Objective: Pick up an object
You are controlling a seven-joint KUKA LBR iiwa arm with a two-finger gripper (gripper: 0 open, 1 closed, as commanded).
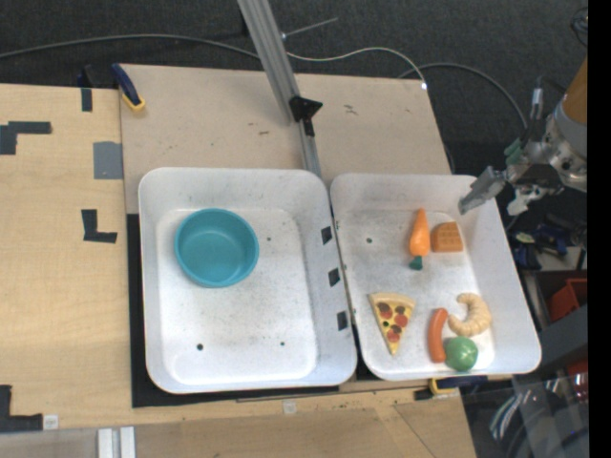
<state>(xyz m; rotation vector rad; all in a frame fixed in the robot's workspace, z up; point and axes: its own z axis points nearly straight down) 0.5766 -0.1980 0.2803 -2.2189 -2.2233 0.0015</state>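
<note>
The right bin (pixel 382 198) holds several toy foods: an orange carrot (pixel 419 234), an orange-brown block (pixel 446 238), a pizza slice (pixel 392 319), a red sausage (pixel 437 335), a tan croissant (pixel 471 313) and a green ball (pixel 460 353). My gripper (pixel 496 200) hovers over the bin's far right rim, up and to the right of the block. It stands open with nothing between its fingers. One grey finger (pixel 474 197) points down-left toward the bin.
A teal bowl (pixel 217 246) sits in the left bin (pixel 162 351). A slanted metal pole (pixel 277 55) ends at the ridge between the bins. Cables and clutter lie off the bench's right edge.
</note>
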